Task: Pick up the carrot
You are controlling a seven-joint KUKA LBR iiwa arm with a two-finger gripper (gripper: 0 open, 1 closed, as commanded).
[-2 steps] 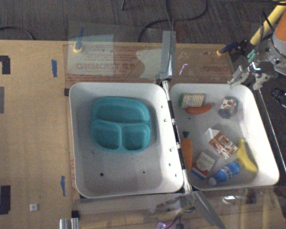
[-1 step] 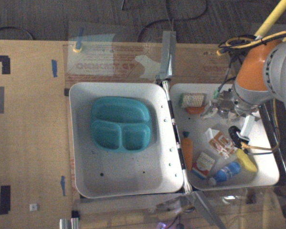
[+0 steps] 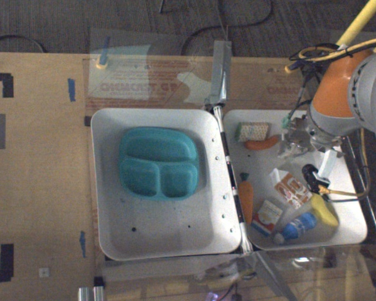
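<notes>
Hanging over the far side of the right bin point(image 3: 358, 231), the gripper point(image 3: 295, 144) sits low among a crowd of small things, and whether it is wide, narrow or holding anything cannot be told, since the metal parts blur together under the arm point(image 3: 351, 99). The carrot point(image 3: 245, 199) lies against the bin's left wall, long axis running away from the camera, green top at the far end, well apart from the gripper.

The chief risk is mistaken identity. An orange sausage-shaped thing point(image 3: 262, 144) lies just beside the gripper, next to a speckled sponge point(image 3: 253, 131), and its colour matches the carrot closely; a descent from here would likely close on that instead.

A second risk lies at the carrot itself. It rests so close to the wall that one side may have no room, and a grasp there could scrape the rim or push the carrot flat against it. A small packet point(image 3: 269, 213) and a blue bottle point(image 3: 299, 226) lie near its near end, so a low, sloppy approach could nudge them or catch two things at once. The left bin point(image 3: 106, 218), holding a teal tray point(image 3: 158, 162), plays no part.
</notes>
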